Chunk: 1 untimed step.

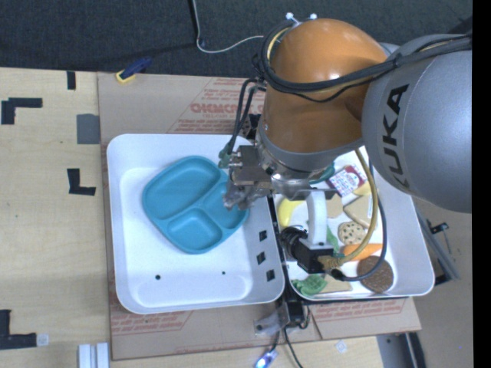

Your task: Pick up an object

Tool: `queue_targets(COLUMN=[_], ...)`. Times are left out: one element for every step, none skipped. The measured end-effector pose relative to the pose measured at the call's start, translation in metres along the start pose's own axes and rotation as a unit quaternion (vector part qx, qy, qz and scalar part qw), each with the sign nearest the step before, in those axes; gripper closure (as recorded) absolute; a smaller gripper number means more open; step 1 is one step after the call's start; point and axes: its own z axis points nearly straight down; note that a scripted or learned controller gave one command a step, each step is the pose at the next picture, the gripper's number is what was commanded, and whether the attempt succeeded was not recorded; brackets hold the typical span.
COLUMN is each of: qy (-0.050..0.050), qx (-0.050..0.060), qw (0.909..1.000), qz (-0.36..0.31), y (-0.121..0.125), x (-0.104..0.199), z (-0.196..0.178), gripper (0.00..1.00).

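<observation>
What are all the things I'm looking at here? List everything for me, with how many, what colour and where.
Shallow plastic bins: two, white, side by side on the bench; left bin, right bin.
Divided plastic plate: one, blue, three compartments, lying in the left bin toward its right side.
Small toy food pieces: several, mixed colours (yellow, orange, brown, green, tan), heaped in the right bin, partly hidden by the arm.
Cardboard sheet: one, brown with red print, under both bins.
Thin cable: one, white, on the dark surface at the top.
Robot arm: one, grey with an orange band, reaching in from the right, over the seam between the bins.
Gripper: one, dark metal, over the plate's right edge.
</observation>
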Motion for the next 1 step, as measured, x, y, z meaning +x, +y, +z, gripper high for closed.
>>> queue_targets(qy=[-0.002], qx=[0.006], qw=[1.0], qz=[0.003], y=[-0.0002], x=[-0.0484], z=[0.0903], gripper=[1.0])
